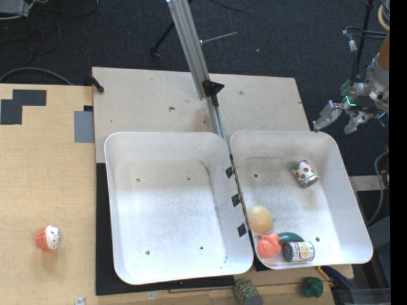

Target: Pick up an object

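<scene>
The right bin (343,170) holds a small white can with red marks (305,173) near its far side. By its near edge lie a tan ball (260,218), a pink-red soft object (269,246), a dark green object (291,237) and a dark jar with a pale label (299,251). My gripper (340,117) hangs past the right bin's far right corner, above the dark floor, with its two fingers spread apart and nothing between them. It is well clear of every object.
The left bin (165,208) sits beside the right one, split from it by a ridge with black clips. A slanted metal rail (194,49) crosses the board behind the bins. A small orange-and-white toy (48,237) lies on the wooden bench at left. A green object (311,287) rests below the right bin.
</scene>
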